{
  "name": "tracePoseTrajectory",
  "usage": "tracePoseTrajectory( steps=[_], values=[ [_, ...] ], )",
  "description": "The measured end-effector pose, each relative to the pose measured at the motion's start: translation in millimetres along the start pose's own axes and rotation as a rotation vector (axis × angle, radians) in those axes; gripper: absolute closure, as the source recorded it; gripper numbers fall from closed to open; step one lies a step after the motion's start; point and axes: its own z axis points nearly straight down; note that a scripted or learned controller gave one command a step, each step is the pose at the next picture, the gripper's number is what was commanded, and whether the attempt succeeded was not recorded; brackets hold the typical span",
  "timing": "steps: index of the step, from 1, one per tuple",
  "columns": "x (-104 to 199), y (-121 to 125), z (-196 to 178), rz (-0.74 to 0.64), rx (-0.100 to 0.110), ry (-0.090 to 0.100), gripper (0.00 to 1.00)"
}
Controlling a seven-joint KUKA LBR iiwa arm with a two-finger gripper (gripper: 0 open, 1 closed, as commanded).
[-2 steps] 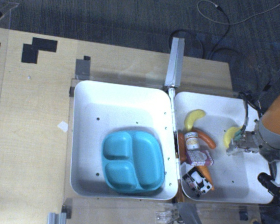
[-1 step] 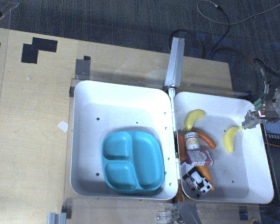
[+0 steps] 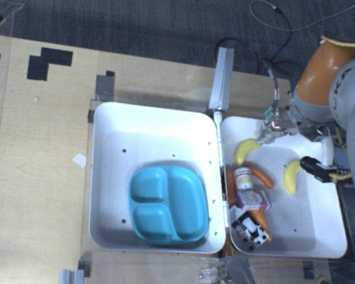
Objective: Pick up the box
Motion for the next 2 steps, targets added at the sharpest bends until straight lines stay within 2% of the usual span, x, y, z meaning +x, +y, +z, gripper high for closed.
tracePoseTrajectory(
  steps=[1,2],
  values=[
    [53,13,-89,0.006,-0.003,0.000,1.00],
    [132,25,-132,-0.021,-0.002,0.001,1.00]
  ],
)
